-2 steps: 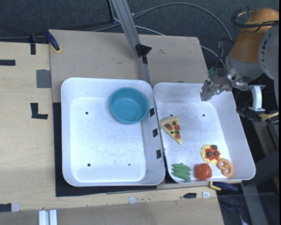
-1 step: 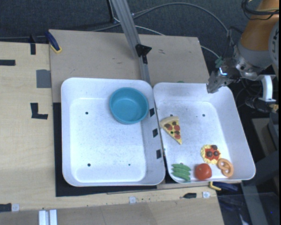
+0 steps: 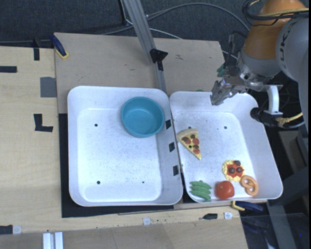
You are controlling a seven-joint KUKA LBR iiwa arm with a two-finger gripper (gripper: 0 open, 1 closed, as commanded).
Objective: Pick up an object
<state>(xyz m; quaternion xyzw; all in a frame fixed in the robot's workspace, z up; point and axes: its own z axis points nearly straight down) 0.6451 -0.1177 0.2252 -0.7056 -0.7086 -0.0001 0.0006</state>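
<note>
The gripper [image 3: 218, 98] is seen above the far edge of the right bin [image 3: 259, 139], well apart from every object. Whether the claw is wide or narrow cannot be told, and nothing is seen carried by it.

The pickable things are found as follows: a pizza slice [image 3: 190, 142] lies alone near the middle of the right bin; a tomato [image 3: 224, 189], green beans [image 3: 200, 189], a small tart [image 3: 232, 168] and a pretzel [image 3: 249, 184] are crowded along the near edge. A blue bowl [image 3: 142, 116] is set in the left bin [image 3: 93, 160].

The approach step is judged to be in hand. The pizza slice is probably best chosen, since it is isolated and nearest. A straight descent should be made, with the slice's narrow width spanned. As it lies flat, a low reach to the floor is likely needed, and slipping may be expected.
</note>
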